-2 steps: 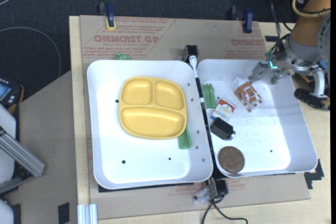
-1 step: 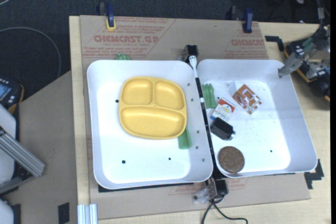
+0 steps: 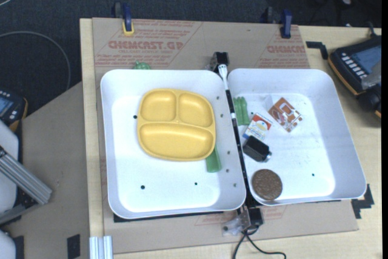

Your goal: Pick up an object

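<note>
The left bin [image 3: 121, 130] holds a yellow divided plate [image 3: 177, 124] with a green stick-like piece [image 3: 213, 161] lying at its lower right edge. In the right bin [image 3: 321, 130] lie a green piece [image 3: 241, 110] near the left wall, a small white and red packet [image 3: 259, 126], a brown and white patterned packet [image 3: 285, 113], a small black block [image 3: 256, 149] and a round brown disc [image 3: 267, 184] at the front left corner.
Both bins rest on a cardboard sheet [image 3: 151, 42] held by two blue clamps [image 3: 125, 15] at the back. A black and orange device [image 3: 361, 63] sits at the right edge. A cable [image 3: 248, 227] runs out below the bins.
</note>
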Controlling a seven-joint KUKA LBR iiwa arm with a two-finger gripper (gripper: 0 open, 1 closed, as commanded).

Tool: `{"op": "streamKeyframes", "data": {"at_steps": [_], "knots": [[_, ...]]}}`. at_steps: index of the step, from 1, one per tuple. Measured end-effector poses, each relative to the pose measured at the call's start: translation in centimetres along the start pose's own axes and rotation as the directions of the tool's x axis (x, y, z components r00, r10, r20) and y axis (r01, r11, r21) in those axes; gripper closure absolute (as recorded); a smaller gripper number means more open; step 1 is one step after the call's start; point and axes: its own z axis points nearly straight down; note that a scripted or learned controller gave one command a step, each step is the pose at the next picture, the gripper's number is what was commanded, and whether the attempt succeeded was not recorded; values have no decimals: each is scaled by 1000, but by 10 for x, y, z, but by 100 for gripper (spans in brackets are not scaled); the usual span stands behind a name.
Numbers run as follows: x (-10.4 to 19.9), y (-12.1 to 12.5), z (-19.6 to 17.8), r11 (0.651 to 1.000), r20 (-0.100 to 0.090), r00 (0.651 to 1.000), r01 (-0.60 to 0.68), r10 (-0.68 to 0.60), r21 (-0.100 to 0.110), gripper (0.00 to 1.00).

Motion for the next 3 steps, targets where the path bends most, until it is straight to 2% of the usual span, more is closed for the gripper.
{"op": "streamKeyframes", "data": {"at_steps": [1, 2, 3], "knots": [[2, -53, 68, 1000, -10, 1000, 0, 0, 23, 0], [63, -53, 180, 1000, -14, 1000, 9, -8, 26, 0], [58, -51, 163, 1000, -5, 1000, 3, -3, 12, 100]]}}
